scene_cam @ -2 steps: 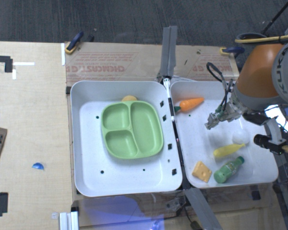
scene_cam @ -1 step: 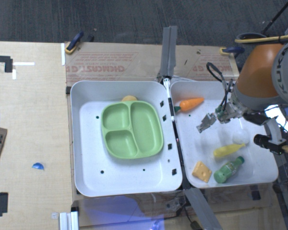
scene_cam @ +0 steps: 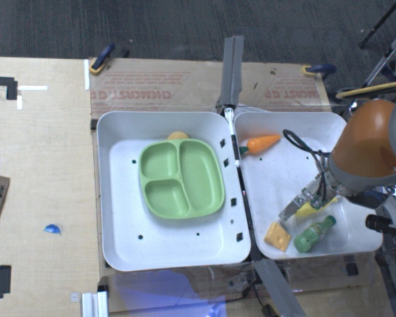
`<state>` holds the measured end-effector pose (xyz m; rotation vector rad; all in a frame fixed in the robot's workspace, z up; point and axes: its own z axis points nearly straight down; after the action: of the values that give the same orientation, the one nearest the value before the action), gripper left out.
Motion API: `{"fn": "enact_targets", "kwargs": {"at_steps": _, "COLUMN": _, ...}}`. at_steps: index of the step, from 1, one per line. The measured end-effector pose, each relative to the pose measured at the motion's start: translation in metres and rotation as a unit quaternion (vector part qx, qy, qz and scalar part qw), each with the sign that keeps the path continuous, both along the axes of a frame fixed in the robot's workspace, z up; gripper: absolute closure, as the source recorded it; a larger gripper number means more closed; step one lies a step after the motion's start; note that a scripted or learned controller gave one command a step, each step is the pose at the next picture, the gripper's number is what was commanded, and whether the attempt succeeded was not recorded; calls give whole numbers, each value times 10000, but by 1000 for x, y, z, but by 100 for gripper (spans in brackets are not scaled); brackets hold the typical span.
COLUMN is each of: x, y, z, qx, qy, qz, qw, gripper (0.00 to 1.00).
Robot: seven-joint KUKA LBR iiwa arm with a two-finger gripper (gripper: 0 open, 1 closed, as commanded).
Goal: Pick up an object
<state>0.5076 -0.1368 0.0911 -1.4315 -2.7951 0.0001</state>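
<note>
I see bright, even light from above on both white bins (scene_cam: 112,197). Left of the gripper (scene_cam: 302,207), the green plate (scene_cam: 183,177) looks sharp and has only a soft, thin shadow. Below and left of it, a blue glow shines on the bench edge. The far floor is dark and grainy.

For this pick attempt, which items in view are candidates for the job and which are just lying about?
Job:
gripper, low in the right bin
yellow item at its fingers
cheese wedge
green bottle
carrot

Lying about:
green divided plate in the left bin
blue clamps on the cardboard
</note>
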Motion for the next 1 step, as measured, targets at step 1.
{"fn": "enact_targets", "kwargs": {"at_steps": 1, "x": 1, "y": 0, "z": 9, "qx": 2, "qy": -13, "qz": -13, "qw": 10000, "gripper": 100}}
